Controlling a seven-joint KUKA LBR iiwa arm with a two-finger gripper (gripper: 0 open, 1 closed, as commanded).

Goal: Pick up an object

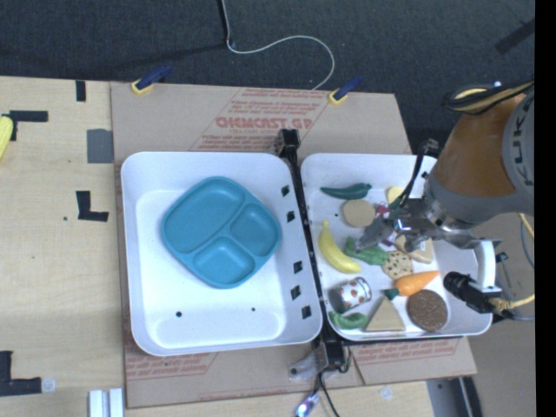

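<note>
The claw (388,230) hangs low over the right bin (373,160), amid the toy food; whether it is spread or pressed together cannot be told, since its tips blur into the clutter. The likeliest object, a green piece (369,254), lies right beneath and slightly nearer the camera than the claw; a banana (333,248) lies just to its left, long axis running front to back; an orange carrot (415,281) sits nearer, to the right. Farther left rests a blue tray (221,230) in the left bin (139,259). Beyond both, red lettering on the cardboard sheet (261,115) covering the table is too blurred to read.
</note>
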